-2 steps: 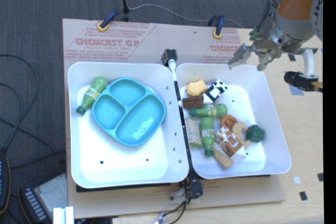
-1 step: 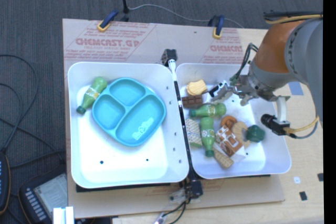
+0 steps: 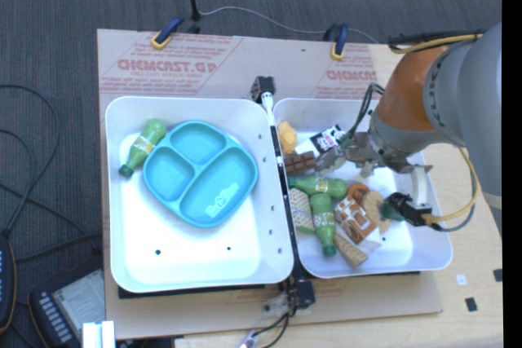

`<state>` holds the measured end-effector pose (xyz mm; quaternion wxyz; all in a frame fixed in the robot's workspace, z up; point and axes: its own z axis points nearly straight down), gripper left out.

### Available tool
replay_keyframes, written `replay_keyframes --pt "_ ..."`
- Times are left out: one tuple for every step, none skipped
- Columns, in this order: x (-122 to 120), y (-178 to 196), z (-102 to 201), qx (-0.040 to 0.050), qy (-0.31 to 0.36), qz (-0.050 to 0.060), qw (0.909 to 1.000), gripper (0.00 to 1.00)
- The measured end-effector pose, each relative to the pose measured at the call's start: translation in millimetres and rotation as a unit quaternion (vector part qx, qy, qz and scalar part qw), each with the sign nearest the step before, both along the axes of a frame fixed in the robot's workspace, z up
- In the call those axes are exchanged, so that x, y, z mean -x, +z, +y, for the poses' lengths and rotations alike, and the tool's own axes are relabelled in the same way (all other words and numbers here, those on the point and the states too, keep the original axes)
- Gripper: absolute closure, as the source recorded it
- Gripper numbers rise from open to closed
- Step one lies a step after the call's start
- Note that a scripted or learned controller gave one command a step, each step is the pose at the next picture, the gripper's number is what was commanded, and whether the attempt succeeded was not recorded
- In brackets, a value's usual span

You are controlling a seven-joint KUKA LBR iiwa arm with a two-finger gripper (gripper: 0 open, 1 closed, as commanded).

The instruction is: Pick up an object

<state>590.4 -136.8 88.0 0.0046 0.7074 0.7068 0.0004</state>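
The gripper is seen low over the right bin, reached in from the right by the bent arm; whether anything is grasped cannot be told. Just beside it to the left a brown chocolate bar is found, with green bottles just below. Well apart to the left, a blue divided plate is seen in the left bin.

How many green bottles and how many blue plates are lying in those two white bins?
Green bottles: 3, namely one in the left bin beside the plate, and two in the right bin's pile.
Blue divided plates: 1, in the left bin.
Total: 4. The rest of the right bin's pile is too jumbled to count.
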Motion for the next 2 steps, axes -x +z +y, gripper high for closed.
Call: replay_keyframes --pt "80.7 0.4 8.2 -0.0008 0.000 -0.002 1.0000 0.00" --pt "101.8 0.8 22.5 0.0012 -0.001 -0.006 1.0000 0.00"
